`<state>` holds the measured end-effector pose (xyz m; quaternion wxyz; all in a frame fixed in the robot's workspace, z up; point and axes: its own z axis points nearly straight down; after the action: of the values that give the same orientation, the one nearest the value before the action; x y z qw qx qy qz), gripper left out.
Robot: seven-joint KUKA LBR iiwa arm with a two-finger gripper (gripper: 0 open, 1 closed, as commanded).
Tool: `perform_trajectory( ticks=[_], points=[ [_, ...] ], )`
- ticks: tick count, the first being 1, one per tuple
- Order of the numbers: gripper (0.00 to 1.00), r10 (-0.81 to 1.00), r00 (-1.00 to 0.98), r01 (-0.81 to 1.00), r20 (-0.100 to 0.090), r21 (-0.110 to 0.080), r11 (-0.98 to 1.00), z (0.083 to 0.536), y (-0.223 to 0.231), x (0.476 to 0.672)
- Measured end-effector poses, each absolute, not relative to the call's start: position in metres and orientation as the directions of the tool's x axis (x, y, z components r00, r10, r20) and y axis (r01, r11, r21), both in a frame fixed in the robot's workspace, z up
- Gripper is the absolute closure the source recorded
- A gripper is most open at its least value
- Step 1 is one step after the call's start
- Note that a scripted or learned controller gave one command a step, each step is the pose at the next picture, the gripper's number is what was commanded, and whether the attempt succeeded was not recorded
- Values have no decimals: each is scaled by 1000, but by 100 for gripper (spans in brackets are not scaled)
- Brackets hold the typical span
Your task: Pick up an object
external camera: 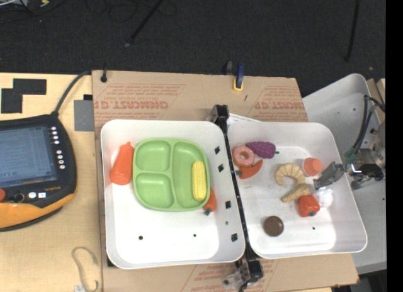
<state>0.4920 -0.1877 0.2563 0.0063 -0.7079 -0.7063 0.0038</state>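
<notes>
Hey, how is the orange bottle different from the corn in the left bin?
The bottle is orange; the corn is yellow. The bottle lies on the bin floor beside the green tray, at its left edge, while the corn lies inside the tray's right compartment. The bottle looks bigger and tapers to a narrow top; the corn is an even, ridged cob. Both lie roughly lengthwise in the left bin.

Right bin [340, 237]: open floor is found along the near edge, broken only by the brown ball [272, 225]. The middle is crowded by croissant [291, 172], red tomato [308, 205] and doughnut [243, 155]. Left bin [126, 240]: the far half is taken up by the green tray [154, 174]; the near strip is left free.
</notes>
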Motion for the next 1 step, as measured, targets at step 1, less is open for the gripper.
perform_trajectory(
  ticks=[1],
  points=[
    [0,1000,0,1000,0,-1,0,263,-188,494]
  ],
)
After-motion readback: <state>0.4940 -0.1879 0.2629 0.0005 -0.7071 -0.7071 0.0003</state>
